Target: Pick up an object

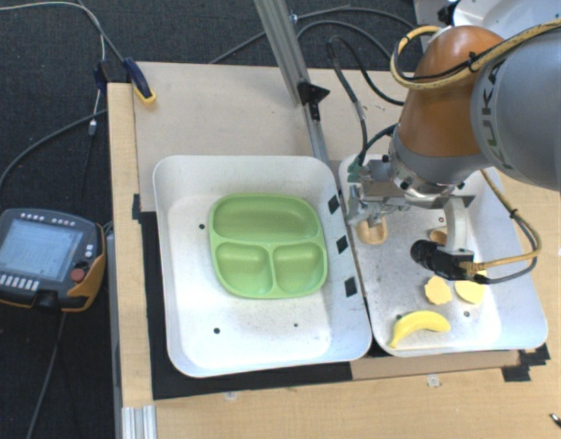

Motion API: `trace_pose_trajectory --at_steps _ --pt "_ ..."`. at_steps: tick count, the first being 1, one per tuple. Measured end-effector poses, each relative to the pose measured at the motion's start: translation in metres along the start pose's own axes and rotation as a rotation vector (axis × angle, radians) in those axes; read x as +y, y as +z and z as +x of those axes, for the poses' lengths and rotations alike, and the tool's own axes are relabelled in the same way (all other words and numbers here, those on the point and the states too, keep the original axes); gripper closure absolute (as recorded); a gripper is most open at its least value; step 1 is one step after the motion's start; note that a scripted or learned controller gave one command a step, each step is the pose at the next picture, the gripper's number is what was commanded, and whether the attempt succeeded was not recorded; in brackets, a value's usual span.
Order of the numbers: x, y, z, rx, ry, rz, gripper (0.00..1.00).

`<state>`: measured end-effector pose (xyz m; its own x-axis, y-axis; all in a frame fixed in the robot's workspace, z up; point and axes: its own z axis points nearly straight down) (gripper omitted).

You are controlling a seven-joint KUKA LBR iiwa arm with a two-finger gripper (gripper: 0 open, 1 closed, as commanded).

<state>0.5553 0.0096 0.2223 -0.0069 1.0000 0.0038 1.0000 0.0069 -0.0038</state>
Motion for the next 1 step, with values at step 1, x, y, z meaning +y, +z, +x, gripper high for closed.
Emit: trace_pose_trajectory --at_steps 1 --pt "-0.0217 -0.0108 0.047 -0.001 0.001 0.0 1.0"
